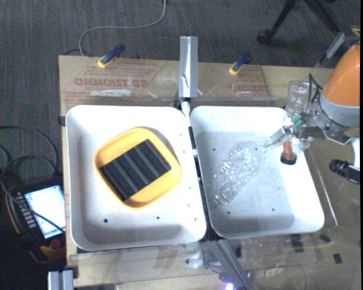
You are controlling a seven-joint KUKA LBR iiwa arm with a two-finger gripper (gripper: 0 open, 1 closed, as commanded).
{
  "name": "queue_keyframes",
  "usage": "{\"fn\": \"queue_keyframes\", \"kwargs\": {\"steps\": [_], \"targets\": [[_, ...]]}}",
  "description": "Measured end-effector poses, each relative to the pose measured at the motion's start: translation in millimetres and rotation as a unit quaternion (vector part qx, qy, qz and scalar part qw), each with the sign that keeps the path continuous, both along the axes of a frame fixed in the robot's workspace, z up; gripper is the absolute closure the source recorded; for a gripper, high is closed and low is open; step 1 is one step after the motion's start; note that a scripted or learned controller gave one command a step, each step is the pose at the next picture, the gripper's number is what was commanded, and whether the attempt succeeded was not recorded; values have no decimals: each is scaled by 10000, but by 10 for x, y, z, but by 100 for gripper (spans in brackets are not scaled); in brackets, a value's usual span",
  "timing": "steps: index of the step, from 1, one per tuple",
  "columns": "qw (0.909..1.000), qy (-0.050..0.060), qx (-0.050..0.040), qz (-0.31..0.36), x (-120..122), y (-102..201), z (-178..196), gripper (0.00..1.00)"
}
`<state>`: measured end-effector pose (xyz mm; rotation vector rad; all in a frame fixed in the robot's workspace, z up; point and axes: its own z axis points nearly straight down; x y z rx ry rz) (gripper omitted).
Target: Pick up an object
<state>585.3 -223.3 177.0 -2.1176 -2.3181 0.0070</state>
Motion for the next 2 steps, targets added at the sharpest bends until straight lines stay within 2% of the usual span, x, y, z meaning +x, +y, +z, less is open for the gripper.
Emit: {"fn": "queue_keyframes", "kwargs": {"steps": [1, 2], "targets": [[9997, -9, -4, 236, 202, -11, 207, 0], [9988, -7, -9, 488, 757, -7, -39, 0]]}}
